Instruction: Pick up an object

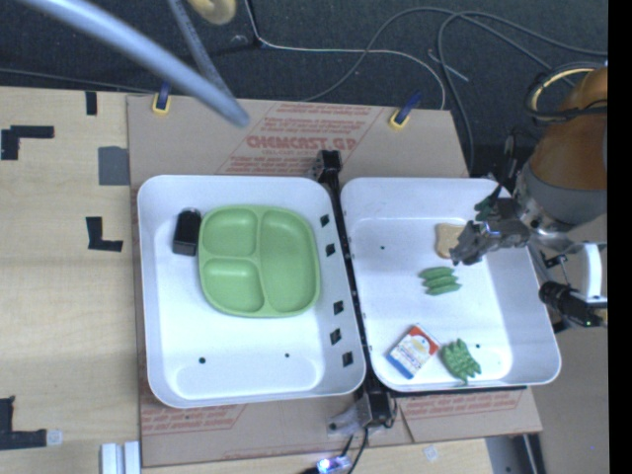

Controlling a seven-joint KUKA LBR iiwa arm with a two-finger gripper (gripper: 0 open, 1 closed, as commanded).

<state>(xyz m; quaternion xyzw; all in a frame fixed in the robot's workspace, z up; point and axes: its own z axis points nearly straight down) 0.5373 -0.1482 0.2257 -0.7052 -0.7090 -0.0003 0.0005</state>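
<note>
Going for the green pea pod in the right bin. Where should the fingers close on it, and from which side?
Grip the pea pod across its narrow width at mid-length, coming straight down. It lies flat, long axis roughly left-right, alone on the right bin floor, so there looks to be room on both long sides. The gripper is just above-right.

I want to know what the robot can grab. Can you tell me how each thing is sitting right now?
green divided plate: flat in the left bin, nothing on it
black block: touching the plate's left edge
tan piece: right bin, by the gripper
green pea pod: lying loose, untouched
small carton: lying flat
leafy green toy: beside the carton
</note>
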